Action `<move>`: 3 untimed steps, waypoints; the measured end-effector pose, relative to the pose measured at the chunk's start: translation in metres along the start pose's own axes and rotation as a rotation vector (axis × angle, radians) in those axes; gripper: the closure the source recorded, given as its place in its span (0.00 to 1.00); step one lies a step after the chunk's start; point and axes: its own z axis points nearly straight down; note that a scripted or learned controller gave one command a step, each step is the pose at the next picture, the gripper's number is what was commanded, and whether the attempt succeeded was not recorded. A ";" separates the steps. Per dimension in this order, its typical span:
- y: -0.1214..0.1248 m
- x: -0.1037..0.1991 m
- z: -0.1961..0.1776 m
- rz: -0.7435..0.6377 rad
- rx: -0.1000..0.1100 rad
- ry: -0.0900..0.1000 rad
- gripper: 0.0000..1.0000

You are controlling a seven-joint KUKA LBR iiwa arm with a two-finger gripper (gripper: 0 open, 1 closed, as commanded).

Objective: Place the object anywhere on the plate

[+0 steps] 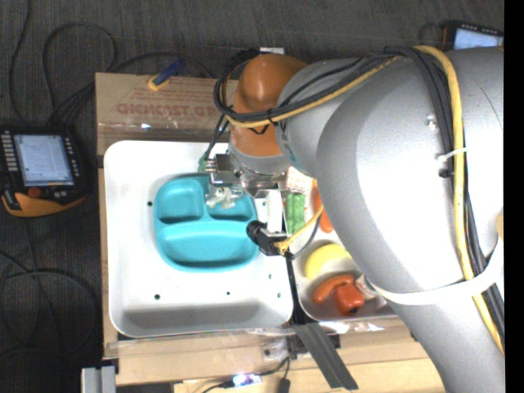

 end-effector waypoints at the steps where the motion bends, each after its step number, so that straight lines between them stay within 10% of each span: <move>1: 0.036 -0.005 -0.132 -0.023 -0.003 -0.003 1.00; 2: 0.029 -0.042 -0.124 -0.167 0.000 -0.003 1.00; 3: -0.011 0.034 -0.072 0.506 0.003 -0.002 1.00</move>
